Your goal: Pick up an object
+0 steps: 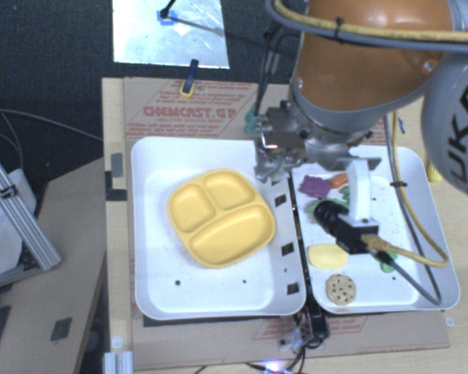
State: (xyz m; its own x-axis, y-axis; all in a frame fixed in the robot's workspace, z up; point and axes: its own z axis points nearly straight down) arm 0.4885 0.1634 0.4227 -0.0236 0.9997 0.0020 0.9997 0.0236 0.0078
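A yellow divided plate (221, 217) lies in the left bin (152, 287). In the right bin (429, 287) sit a cookie (341, 289), a pale yellow disc (326, 255) and a purple piece (315, 185). My gripper (274, 166) hangs over the divider between bins; I cannot tell its state.

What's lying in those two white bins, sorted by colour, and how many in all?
Yellow: 2, the divided plate and a flat disc
Purple: 1, a toy piece
Orange: 1, a small piece
Tan: 1, a cookie
Green: 1, a bit
Total: 6
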